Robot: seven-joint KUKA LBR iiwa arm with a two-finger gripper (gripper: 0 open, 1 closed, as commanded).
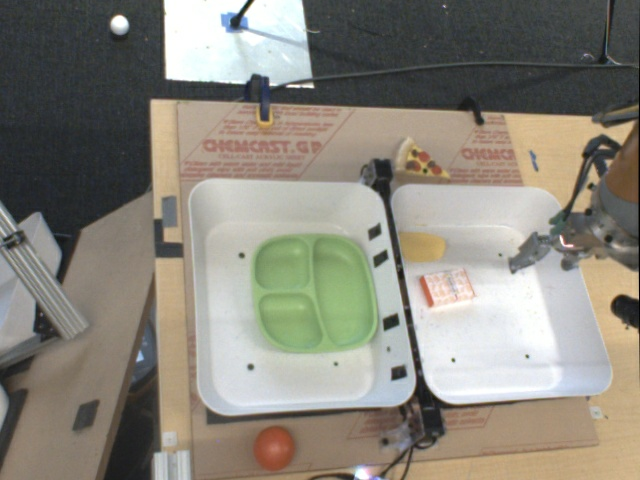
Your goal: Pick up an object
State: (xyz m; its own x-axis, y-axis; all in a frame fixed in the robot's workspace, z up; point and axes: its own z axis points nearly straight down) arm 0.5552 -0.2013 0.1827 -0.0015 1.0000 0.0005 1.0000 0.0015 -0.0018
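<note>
- In the right bin [500, 383], a small red-and-white packet [446, 288] lies left of centre, with a pale yellow block [423, 246] just beyond it near the far-left corner.
- At the right bin's far-right side, the gripper [527, 255] hangs over the white floor, well apart from the packet; whether it is open or closed cannot be told, and nothing shows in its grasp.
- In the left bin [215, 368] sits a green divided plate [313, 292].
- On the bench, a pizza slice toy [421, 161] lies beyond the bins and an orange ball [274, 447] lies nearer.
</note>
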